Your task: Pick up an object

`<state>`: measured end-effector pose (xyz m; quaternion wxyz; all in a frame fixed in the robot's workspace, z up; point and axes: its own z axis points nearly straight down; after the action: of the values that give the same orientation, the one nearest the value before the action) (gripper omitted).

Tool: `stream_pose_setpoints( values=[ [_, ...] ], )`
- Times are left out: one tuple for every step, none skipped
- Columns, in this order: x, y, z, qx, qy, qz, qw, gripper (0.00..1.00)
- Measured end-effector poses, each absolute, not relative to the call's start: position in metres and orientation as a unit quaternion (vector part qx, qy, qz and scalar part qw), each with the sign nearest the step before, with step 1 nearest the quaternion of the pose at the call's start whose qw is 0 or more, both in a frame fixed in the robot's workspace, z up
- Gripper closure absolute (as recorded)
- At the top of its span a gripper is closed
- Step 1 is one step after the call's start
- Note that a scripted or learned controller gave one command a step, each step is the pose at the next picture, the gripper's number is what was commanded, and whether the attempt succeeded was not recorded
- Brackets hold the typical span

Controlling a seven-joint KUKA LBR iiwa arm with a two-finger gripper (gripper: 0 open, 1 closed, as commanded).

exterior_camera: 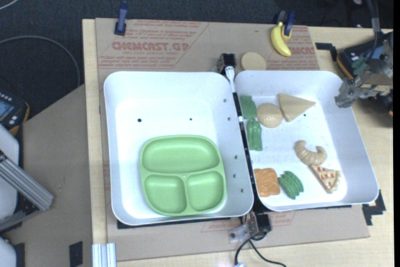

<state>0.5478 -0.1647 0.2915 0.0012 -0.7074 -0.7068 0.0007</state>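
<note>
Gripper [347, 95] is hovering at the right bin's [350, 134] far right rim, jaw state impossible to tell; beige wedge [295, 105] is lying nearby inside.

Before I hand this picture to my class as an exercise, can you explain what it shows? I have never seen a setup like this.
One camera above a bench looks down at a slant. Two shallow white bins sit side by side. The left bin holds a green divided plate. The right bin holds toy food: a pizza slice, a croissant, a green pod, an orange waffle, a beige wedge and a round bun. A toy banana lies on the cardboard behind the bins. The robot arm reaches in from the right; its tool sits at the right bin's upper right edge. I see nothing held in it.
</note>
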Motion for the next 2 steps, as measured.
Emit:
stream_pose_setpoints(
  values=[
    [0.523,-0.159,0.283,-0.708,-0.706,0.0009,0.002,1.0],
    [0.513,-0.146,0.294,-0.707,-0.708,-0.0002,0.001,1.0]
  ],
)
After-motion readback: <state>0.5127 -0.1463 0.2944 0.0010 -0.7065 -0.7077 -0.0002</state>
